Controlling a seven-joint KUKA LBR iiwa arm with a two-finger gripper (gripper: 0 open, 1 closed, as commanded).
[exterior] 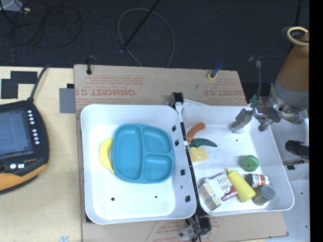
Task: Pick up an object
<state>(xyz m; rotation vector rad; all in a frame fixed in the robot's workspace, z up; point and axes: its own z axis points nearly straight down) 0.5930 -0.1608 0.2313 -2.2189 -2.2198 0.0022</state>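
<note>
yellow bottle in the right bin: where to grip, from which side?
Grip the yellow plastic bottle across the middle of its body, coming straight down from above. It lies flat and diagonal, so turn the hand crosswise to its long axis. The printed packet and small can crowd its sides, so I'd expect tight clearance.

Blue tray (142, 153), yellow bottle (240, 184)

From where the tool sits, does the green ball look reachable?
Probably yes. The tool hangs over the right bin, and the green ball lies in the open below it, apart from the yellow bottle.
</note>
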